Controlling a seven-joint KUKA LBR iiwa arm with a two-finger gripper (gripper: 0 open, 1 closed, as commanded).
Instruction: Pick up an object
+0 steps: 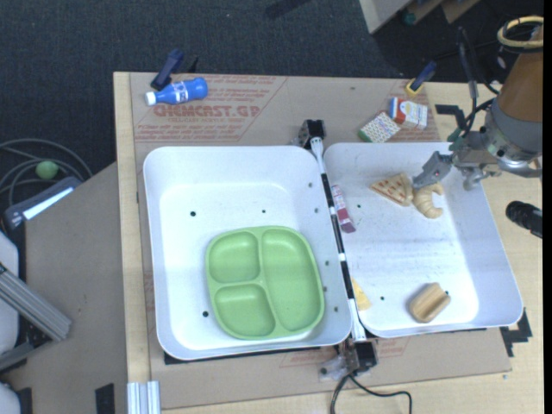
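Croissant (429, 202), pale and curled, lies in the upper part of the right bin (483, 257), touching or nearly touching a wedge of toast (392, 189) on its left. The hand (429, 176) hangs just above it at the end of the grey arm (517, 119) reaching in from the right, and from where I stand I cannot tell whether it is spread or clenched, or whether it has anything in it.

My guess is the croissant is a toy: light, stiff, smooth-skinned and likely to skid on the slick bin floor. Its curved horns give poor purchase, so the thick middle looks like the best place to pinch, squarely across the width. The toast wedge beside it could get nudged or caught along with it.

Lower in the same bin sits a small bread roll (429, 302), well apart from the others. A thin red-and-white item (342, 210) lies by the divider between the 2 bins. The left bin (172, 188) carries a green 3-compartment plate (263, 281).

The surface (259, 102) is brown with red lettering; a blue-and-white bottle (177, 91) lies near its far left corner, and small boxes (392, 121) sit behind the right bin. Dark carpet (129, 15) surrounds everything, with cables (17, 171) at left.
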